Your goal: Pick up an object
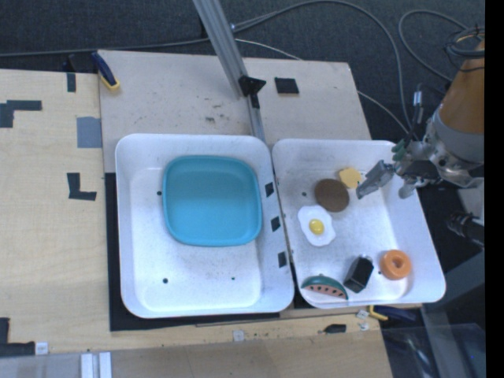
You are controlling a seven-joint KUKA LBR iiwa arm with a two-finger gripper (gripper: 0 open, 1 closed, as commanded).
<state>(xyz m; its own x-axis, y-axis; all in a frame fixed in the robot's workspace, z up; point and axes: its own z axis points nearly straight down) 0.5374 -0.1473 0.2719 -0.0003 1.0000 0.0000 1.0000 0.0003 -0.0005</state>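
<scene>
The right bin (409, 235) holds several small items: a brown round cookie (331, 194), a yellow piece (349, 177) just behind it, a fried egg (316, 227), a black block (359, 273), an orange donut (395, 264) and a watermelon slice (324, 287). My gripper (390, 179) hangs over the bin's right side, above and to the right of the cookie and the yellow piece. Its fingers (373, 180) are spread apart with nothing between them.
The left bin (142, 290) carries a blue square plate (212, 200). A slanted metal pole (228, 50) runs down to the gap between the bins. Cables lie on the dark floor behind the bench. A blue-and-yellow tool (105, 71) rests at the bench's far left corner.
</scene>
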